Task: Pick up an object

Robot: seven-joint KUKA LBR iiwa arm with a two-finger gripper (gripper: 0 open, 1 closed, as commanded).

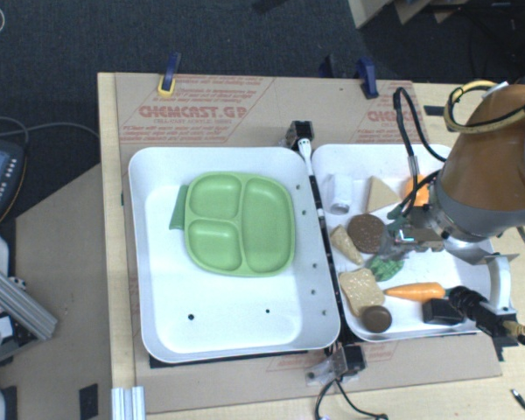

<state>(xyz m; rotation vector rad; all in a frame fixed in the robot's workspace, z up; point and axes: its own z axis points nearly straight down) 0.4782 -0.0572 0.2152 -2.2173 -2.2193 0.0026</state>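
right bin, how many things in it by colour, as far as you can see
Brown round discs: 2
Tan bread-like pieces: 3
Orange carrot: 1
Green leafy piece: 1
Small white piece: 1
Total: 8 in plain sight; the arm hides part of the bin.

Reaches in from the right, grey arm (pixel 494 169) with its orange band uppermost, bent steeply down. Wrist low, metal gripper (pixel 394 239) pointing left and downward at the end of it. Black cables looped along the upper side of the arm.
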